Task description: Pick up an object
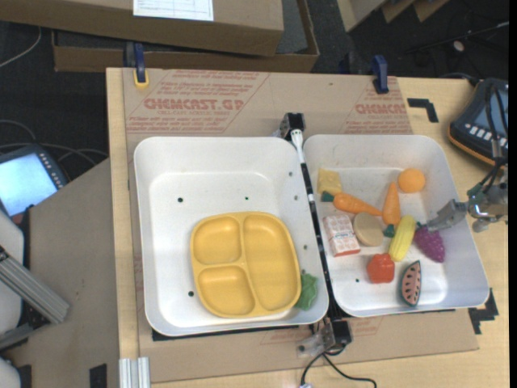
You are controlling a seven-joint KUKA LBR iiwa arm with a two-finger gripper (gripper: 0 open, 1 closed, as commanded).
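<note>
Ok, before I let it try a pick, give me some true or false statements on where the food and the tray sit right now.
1. The yellow divided tray lies in the left bin. True.
2. The orange ball sits on the yellow divided tray. False: it is in the right bin, near its far right corner.
3. The watermelon slice lies near the right bin's near edge. True.
4. The purple grapes lie in the left bin. False: they are in the right bin, beside the corn cob.
5. The gripper comes in at the right bin's right side, near the purple grapes. True.
6. A green leafy piece lies on the orange ball. False: it lies beside the tray's near right corner.
</note>
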